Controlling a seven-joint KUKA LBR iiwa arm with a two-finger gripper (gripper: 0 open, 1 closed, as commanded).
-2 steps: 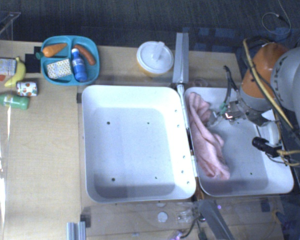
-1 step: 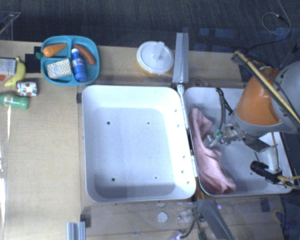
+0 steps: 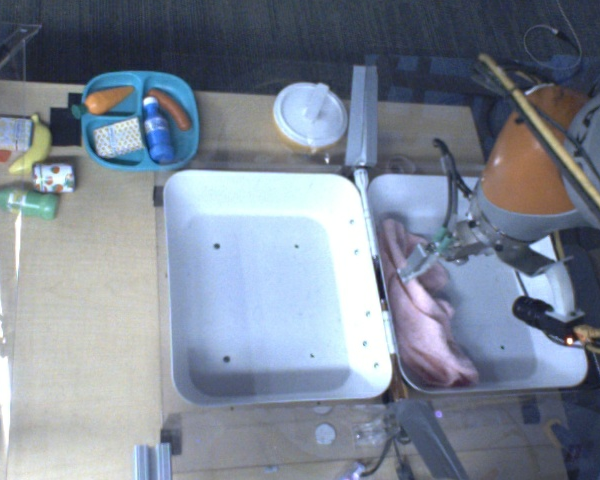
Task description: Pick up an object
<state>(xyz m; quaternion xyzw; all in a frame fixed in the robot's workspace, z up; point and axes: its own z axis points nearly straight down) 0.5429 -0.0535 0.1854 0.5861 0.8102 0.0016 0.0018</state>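
A pink cloth (image 3: 427, 323) lies crumpled along the left wall of the right bin (image 3: 520, 353), stretching from the back to the near edge. My gripper (image 3: 418, 265) reaches in from the right and is down at the upper part of the cloth, touching its folds. The grey arm with its orange band (image 3: 525, 168) hangs over the back right of this bin and hides that corner.
The left bin (image 3: 270, 288) stands beside it, across a metal divider (image 3: 375, 268). Behind the bins are a white-lidded yellow tub (image 3: 310, 116) and a blue tray (image 3: 140, 120) of toy food. A banana (image 3: 30, 146), a small can (image 3: 53, 177) and a green bottle (image 3: 20, 202) lie far left.
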